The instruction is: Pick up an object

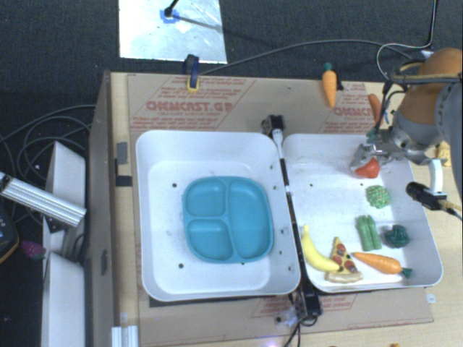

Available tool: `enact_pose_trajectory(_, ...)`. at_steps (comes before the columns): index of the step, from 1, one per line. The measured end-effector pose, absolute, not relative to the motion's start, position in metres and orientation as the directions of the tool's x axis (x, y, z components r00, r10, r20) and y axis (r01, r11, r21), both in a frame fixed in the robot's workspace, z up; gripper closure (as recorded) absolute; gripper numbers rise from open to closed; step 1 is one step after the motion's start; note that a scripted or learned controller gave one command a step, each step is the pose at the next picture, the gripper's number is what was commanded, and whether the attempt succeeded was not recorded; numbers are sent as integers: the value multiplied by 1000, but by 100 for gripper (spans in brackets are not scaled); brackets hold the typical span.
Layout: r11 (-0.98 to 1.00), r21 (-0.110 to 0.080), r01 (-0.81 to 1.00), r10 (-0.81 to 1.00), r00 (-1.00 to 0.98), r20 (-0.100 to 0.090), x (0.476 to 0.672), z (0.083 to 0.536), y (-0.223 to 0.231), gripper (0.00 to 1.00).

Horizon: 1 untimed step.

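My gripper [364,155] hangs over the far right part of the right bin [318,144], directly above a small red toy [369,169] and touching or nearly touching its top. In the same bin, nearer the front, lie a light green knobbly piece [376,196], a green pod [367,231], a dark green piece [396,235], an orange carrot [380,263], a yellow banana [317,251] and a pizza slice [344,259]. Whether the red toy is gripped cannot be told.
The left bin [210,142] holds a blue divided plate [226,219]. Outside the bins, on the cardboard behind the right bin, lie a toy carrot [330,87] and a second orange piece [374,108]. A black clip [275,126] sits where the bins meet.
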<state>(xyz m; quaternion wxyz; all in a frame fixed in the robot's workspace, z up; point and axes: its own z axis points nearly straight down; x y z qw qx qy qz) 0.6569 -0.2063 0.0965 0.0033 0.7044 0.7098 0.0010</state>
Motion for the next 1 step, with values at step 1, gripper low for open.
enact_pose_trajectory(1, 5, 4, 1000, 1000, -5, 1, 624, 145, -103, 100)
